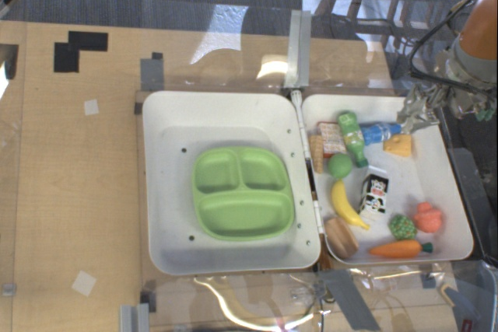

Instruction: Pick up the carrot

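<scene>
The carrot [397, 249] is orange with a green stub at its right end. It lies flat along the near edge of the right bin [457, 202]. My gripper [415, 114] hangs over the far right corner of that bin, above a yellow cheese wedge [399, 145] and a blue bottle [380, 133]. Nothing shows between its fingers. It is far from the carrot, nearly the bin's whole depth away.
The right bin also holds a green bottle [352, 138], a green ball [339, 166], a banana [345, 204], a milk carton [375, 194], broccoli [402, 227], a pink-orange fruit [428, 218], a bread roll [341, 237] and a snack packet [330, 139]. The left bin [167, 167] holds a green divided plate [243, 192].
</scene>
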Tool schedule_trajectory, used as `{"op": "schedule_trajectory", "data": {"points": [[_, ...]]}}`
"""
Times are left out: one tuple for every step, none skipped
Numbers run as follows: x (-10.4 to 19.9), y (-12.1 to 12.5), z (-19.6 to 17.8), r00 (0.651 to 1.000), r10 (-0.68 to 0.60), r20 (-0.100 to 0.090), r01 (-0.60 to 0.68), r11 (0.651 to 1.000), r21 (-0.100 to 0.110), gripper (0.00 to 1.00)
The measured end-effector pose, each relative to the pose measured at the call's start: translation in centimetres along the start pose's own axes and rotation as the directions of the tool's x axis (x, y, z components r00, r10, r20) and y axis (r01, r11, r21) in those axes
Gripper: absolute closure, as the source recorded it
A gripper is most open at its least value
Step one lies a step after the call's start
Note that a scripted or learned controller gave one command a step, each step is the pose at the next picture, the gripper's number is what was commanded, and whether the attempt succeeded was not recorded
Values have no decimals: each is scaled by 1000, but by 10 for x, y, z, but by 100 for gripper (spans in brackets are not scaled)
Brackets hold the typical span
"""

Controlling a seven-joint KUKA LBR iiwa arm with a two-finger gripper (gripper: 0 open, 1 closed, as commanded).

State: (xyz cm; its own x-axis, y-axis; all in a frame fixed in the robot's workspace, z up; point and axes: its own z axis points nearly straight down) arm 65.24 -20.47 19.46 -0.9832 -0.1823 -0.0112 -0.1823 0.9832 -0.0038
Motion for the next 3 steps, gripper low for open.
{"op": "schedule_trajectory", "data": {"points": [[0, 0, 0, 1000, 0, 0, 0, 1000, 0, 0], [0, 0, 0, 1000, 0, 0, 0, 1000, 0, 0], [0, 0, 0, 1000, 0, 0, 0, 1000, 0, 0]]}}
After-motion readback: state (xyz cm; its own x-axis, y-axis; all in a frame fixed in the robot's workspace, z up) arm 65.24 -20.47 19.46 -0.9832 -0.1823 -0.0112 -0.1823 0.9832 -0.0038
